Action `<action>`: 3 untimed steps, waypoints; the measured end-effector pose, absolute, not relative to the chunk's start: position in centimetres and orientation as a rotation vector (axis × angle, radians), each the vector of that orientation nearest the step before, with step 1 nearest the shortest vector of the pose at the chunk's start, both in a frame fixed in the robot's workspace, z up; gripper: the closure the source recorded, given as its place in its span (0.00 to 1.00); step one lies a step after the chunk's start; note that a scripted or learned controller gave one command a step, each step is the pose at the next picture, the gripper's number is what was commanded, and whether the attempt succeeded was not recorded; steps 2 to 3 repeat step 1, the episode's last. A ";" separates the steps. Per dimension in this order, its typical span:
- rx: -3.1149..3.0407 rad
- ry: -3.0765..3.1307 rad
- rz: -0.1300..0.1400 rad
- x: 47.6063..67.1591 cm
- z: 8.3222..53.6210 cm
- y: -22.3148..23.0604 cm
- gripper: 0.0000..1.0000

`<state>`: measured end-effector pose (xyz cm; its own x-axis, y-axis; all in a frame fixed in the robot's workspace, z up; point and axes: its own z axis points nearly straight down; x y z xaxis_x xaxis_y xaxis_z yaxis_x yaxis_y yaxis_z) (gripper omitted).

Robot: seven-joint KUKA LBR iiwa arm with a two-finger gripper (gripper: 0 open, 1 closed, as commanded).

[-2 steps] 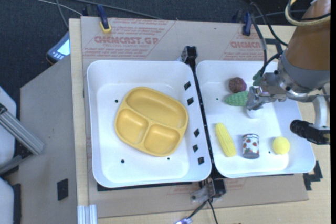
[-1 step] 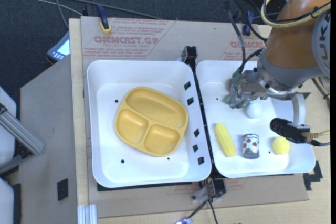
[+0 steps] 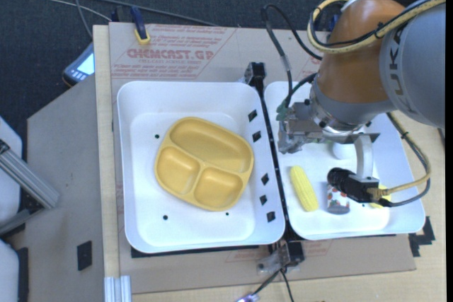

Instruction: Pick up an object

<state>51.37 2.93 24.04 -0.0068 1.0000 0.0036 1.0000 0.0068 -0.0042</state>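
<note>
A yellow corn cob [image 3: 305, 188] lies in the right bin [image 3: 403, 219], near its left wall. Beside it to the right sits a small grey and red object [image 3: 337, 202], partly under a black connector [image 3: 352, 184] on a yellow cable. A white object [image 3: 342, 149] shows just behind, mostly hidden by the arm. My gripper [image 3: 296, 138] hangs over the left part of the right bin, a little behind the corn cob and apart from it. Nothing shows held in it. A yellow divided plate [image 3: 204, 163] lies in the left bin [image 3: 138, 152].
The arm's orange band [image 3: 357, 39] and grey wrist cover the back of the right bin. A black divider with clips [image 3: 263, 152] runs between the bins. Cables [image 3: 279, 39] trail over the cardboard behind, and a blue-and-yellow tool [image 3: 139, 23] lies at its far left corner.
</note>
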 end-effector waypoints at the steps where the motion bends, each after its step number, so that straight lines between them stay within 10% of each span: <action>1: -2.210 -2.225 0.001 51.6 22.7 9.1 1.00; 3: -2.210 -2.225 0.001 51.6 22.7 9.1 1.00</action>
